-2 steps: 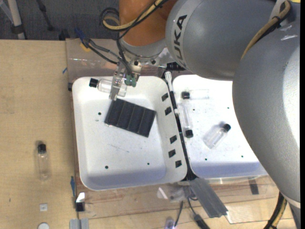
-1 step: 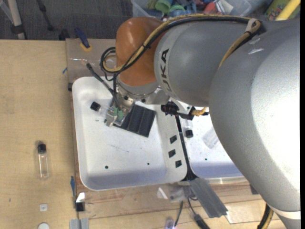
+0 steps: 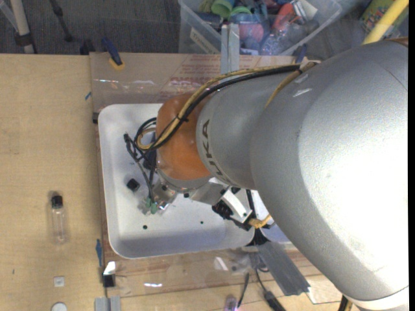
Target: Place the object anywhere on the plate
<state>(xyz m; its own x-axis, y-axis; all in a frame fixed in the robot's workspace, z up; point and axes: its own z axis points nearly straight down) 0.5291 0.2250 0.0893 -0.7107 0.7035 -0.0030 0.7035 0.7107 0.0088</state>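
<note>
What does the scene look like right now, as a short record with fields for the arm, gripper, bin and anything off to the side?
arm: grey with orange band, reaching from the right over the white bin
gripper: low inside the bin; finger state cannot be told
near gripper: small dark object on the bin floor, just to its left
bench: small clear vial with dark cap lying left of the bin
background: clear tub of colourful items

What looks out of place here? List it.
A small clear vial with a dark cap lies on the bench, outside the white bin. Nothing looks spilled or broken.
</note>
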